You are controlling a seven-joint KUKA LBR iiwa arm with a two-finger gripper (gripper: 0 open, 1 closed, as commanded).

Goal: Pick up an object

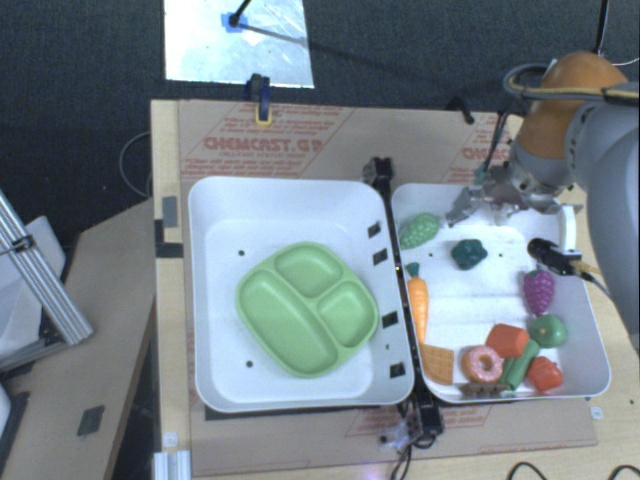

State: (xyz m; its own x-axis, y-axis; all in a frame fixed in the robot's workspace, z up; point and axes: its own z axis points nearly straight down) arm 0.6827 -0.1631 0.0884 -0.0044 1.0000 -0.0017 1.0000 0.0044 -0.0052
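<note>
Right now I am hovering my gripper (478,200), fingers spread and pinching nothing, at the upper edge of the right bin (597,340), because the toy foods are lying there: green lettuce (419,230) and dark broccoli (468,254) nearest. Red "CHEMCAST" lettering is showing on the counter sheet (262,144).

Wooden bench (300,133) carrying two white bins side by side: left bin (215,268), right bin (590,353), and a blue-yellow clamp (260,98) at the far edge.

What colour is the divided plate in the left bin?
Light green, seen clearly in the camera view: divided plate.
</note>
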